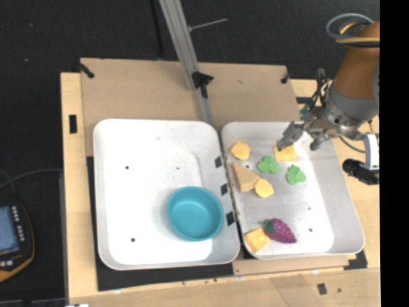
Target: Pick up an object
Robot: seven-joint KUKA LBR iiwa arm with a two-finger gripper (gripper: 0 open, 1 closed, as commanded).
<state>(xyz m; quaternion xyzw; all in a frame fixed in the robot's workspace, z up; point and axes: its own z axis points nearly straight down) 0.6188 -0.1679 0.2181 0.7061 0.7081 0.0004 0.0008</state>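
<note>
Gripper (300, 135) hangs open right over the yellow wedge (285, 153) near the right bin's (342, 200) back edge, so looks like pre-grasp, next it needs to drop and pinch.

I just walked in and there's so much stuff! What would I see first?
Probably the bright blue bowl, sitting alone near the front of the left bin. Next, the right bin with its scattered toy food: yellow pieces, green pieces and purple grapes at the front. At that bin's far edge, the robot's hand hovers by a yellow piece.
</note>
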